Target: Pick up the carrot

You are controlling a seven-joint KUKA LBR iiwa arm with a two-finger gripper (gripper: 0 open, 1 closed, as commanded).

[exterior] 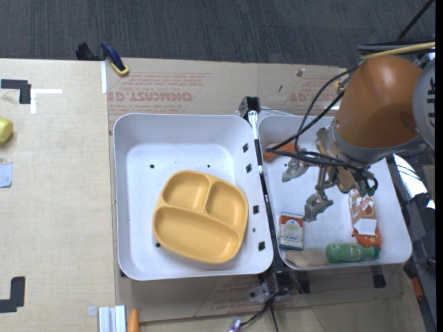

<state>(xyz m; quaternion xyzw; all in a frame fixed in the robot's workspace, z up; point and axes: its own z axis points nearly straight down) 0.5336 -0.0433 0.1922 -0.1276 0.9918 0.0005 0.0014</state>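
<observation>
Camera view: end effector (313, 194) hovers in right bin (398, 206), fingers apart, nothing held; carrot (279, 149) sits far-left of it, so next shift over and descend.

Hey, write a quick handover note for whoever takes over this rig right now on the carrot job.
Gripper: low over the middle of the right bin, no carrot seen in it.
Carrot: the orange piece, likely it, lies by the right bin's far left corner, partly behind cables, apart from the gripper.
Nearby: carton and green bottle along the near side.
Done: nothing yet.
Left: reach the carrot, grasp it, lift it.
</observation>
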